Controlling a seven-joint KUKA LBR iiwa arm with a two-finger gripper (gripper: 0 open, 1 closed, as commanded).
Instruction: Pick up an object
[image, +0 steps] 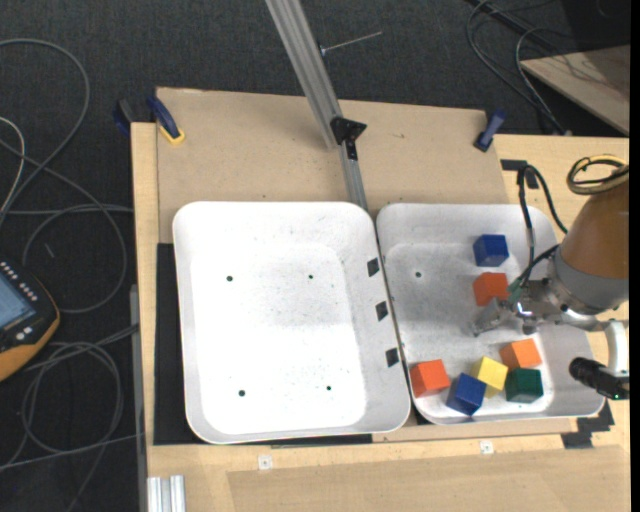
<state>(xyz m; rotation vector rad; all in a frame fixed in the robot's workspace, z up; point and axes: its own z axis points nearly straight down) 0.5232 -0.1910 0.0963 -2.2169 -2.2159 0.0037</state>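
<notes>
The right bin (440, 240) holds several small cubes. A blue cube (490, 248) sits near its far side, with a red-brown cube (489, 288) just in front of it. Along the near edge lie an orange cube (430, 376), a second blue cube (466, 393), a yellow cube (492, 372), a green cube (524, 384) and another orange cube (521, 352). My gripper (499, 316) reaches in from the right and hangs low over the bin floor, just in front of the red-brown cube and behind the near row. No cube shows in its grasp.
The left bin (200, 300) lies beside the right one, their rims meeting at mid-bench. A slanted metal bar (320, 90) runs from the top of the view down to the bins' shared far edge. Cables lie on the floor at left.
</notes>
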